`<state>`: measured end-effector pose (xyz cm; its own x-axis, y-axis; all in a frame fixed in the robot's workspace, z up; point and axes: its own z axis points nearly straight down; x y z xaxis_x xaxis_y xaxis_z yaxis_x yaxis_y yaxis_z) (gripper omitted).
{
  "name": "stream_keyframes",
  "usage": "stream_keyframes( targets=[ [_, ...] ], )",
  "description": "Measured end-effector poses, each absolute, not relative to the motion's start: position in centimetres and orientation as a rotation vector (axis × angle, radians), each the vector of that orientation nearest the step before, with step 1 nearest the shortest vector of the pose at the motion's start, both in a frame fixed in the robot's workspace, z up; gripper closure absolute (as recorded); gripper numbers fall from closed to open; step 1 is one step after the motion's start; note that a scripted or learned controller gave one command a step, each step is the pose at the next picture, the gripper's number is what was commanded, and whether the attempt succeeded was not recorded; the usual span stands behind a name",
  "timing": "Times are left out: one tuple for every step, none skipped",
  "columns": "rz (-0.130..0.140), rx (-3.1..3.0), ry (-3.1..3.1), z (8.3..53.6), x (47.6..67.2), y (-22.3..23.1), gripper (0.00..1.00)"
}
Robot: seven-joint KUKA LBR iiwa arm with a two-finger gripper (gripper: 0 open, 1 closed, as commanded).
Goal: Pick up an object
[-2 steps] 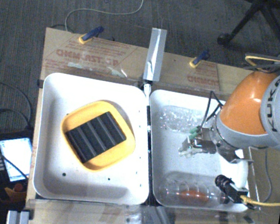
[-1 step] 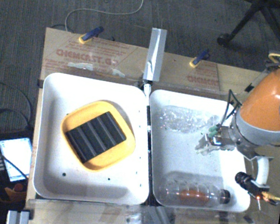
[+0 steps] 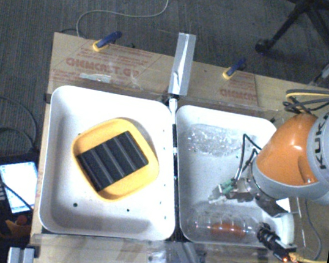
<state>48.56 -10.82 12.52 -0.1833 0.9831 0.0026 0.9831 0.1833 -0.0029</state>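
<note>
A yellow block with a black ribbed top (image 3: pixel 115 158) lies tilted in the middle of the left bin (image 3: pixel 54 203). In the right bin (image 3: pixel 191 175), a clear crinkled plastic piece (image 3: pixel 212 140) lies near the far wall. A clear plastic bottle with something reddish inside (image 3: pixel 223 227) lies along the near wall. My gripper (image 3: pixel 224 193) hangs low over the right bin's middle, just above the bottle and apart from the crinkled piece. The orange band and wrist (image 3: pixel 287 159) cover the bin's right part.
A metal post (image 3: pixel 182 62) stands behind the seam between the bins. Two yellow-and-blue clamps (image 3: pixel 106 40) (image 3: pixel 234 68) hold the cardboard backing. Cables (image 3: pixel 284 252) run by the right bin's near right corner. A lit tablet (image 3: pixel 13 181) lies on the floor at left.
</note>
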Motion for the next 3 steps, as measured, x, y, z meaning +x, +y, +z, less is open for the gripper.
stream_keyframes(
  targets=[
    [0.000,-2.005,-2.413,13.4,48.6,-10.8,1.00],
    [0.000,-2.005,-2.412,13.4,48.6,-10.8,0.00],
    [0.005,-2.144,-2.296,12.9,57.2,-16.8,0.00]
  ],
)
